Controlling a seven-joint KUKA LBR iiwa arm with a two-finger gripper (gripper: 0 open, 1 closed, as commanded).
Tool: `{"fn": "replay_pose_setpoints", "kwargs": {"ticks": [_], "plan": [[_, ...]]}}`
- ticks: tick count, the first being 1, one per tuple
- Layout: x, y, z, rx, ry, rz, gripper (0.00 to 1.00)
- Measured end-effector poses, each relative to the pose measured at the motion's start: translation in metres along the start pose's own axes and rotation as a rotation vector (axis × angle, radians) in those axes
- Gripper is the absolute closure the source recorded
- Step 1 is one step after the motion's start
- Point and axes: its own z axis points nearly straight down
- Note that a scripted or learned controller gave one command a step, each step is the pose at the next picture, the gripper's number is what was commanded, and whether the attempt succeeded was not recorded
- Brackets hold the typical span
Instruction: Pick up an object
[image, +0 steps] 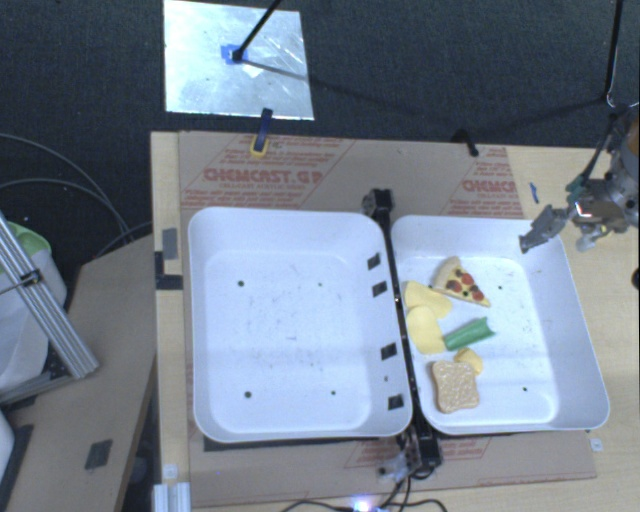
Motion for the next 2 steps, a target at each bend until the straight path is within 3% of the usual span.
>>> {"fn": "replay_pose_setpoints", "kwargs": {"ticks": [1,2], "plan": [[0.022,-0.066,0.134,0.016,0.006,0.003,0.0],[0.081,-0.104,0.2,0.005,0.004,-0.002,0.0]]}}
